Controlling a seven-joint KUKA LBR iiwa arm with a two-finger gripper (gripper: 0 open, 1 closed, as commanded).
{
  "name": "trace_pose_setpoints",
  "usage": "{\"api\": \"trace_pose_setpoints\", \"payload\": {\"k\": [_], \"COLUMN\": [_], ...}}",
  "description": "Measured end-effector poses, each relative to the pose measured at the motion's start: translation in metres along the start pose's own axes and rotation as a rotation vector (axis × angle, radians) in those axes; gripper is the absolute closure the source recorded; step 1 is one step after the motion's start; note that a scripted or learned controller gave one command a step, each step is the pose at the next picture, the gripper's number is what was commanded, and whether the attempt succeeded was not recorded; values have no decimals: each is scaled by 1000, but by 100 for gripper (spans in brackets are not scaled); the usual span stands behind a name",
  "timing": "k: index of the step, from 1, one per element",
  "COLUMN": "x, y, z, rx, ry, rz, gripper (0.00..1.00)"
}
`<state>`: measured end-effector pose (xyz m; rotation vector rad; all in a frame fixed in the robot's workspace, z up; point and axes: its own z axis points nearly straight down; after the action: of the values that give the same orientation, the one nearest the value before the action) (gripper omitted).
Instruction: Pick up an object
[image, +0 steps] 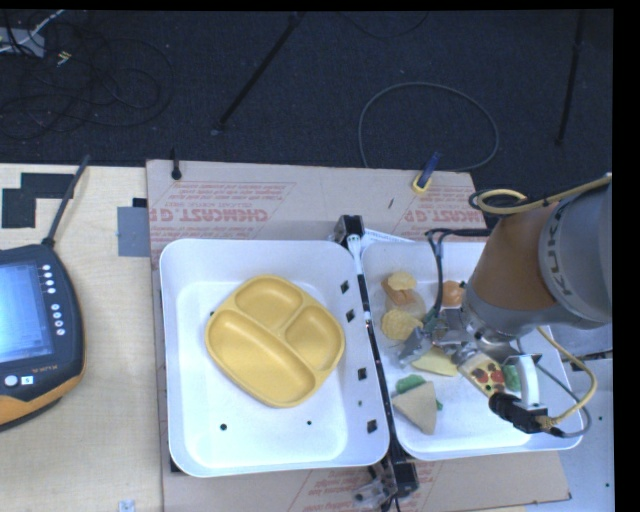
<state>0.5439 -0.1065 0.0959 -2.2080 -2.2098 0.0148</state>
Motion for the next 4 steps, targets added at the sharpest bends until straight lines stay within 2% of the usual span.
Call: {"api": "trace_pose_setpoints", "payload": {"k": [1, 2, 3, 4], "x": [-4, -4, 24, -2], "y": [3, 3, -41, 51], "z": [-16, -16, 10, -14], "rx": [-9, -8, -19, -24], "ry": [-3, -3, -6, -8], "rz": [7, 7, 6, -1], "gripper": [100, 0, 0, 0]}}
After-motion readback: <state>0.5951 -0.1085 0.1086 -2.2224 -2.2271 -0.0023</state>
